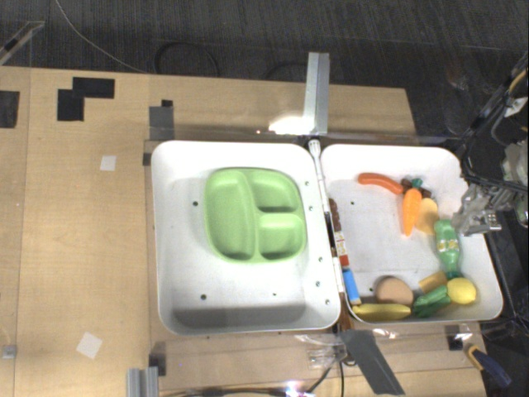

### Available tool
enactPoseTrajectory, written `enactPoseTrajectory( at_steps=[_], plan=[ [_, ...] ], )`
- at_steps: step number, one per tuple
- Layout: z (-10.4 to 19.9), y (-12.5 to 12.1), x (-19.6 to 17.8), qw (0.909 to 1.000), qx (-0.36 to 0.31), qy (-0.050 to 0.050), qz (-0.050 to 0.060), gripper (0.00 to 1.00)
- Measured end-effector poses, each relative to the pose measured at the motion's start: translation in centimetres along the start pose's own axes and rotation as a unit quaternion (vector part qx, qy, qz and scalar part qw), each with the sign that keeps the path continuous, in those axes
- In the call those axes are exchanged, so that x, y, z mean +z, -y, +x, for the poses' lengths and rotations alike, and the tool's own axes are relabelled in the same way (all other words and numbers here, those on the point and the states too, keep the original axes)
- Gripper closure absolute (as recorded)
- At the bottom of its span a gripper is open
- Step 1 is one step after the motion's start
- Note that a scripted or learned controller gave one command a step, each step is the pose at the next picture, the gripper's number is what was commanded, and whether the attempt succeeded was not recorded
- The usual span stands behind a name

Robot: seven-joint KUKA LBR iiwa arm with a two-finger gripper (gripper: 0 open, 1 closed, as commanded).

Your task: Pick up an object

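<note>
On the bench, two bins side by side:
Bench: pale wood-grain top, matt, with black square marks near its far left corner and small pale tags on the left side.
Floor: dark ribbed carpet beyond the bench, crossed by a thin cable.
Left bin: shallow white tray with rounded corners and a smooth, slightly glossy wall.
Green plate: pale green moulded divided plate, rounded-square, three compartments, lying flat in the left bin, toward its far half.
Right bin: matching white tray, touching the left bin along a shared edge.
Orange chilli: curved, glossy toy pepper near the right bin's far wall.
Carrot: orange toy carrot, tapered, dark green top, just beside the chilli.
Green bottle: small green plastic bottle along the right wall.
Lemon: yellow, oval, in the near right corner.
Banana: yellow, long, against the near wall, touching a brown rounded object.
Marker: thin pen with blue end along the right bin's left wall.
Gripper: metallic grey assembly above the right bin's right rim, near the green bottle; finger spacing cannot be told and nothing is seen held.
</note>
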State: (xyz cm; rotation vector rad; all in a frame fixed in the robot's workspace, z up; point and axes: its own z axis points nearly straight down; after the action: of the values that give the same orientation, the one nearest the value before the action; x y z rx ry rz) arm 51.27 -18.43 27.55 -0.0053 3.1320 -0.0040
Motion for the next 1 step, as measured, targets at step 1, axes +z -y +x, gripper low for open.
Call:
enactPoseTrajectory(
  at_steps=[1],
  plan=[
    [-0.38,-0.17,14.73,0.9858,-0.168,-0.003,-0.002,0.0]
  ],
)
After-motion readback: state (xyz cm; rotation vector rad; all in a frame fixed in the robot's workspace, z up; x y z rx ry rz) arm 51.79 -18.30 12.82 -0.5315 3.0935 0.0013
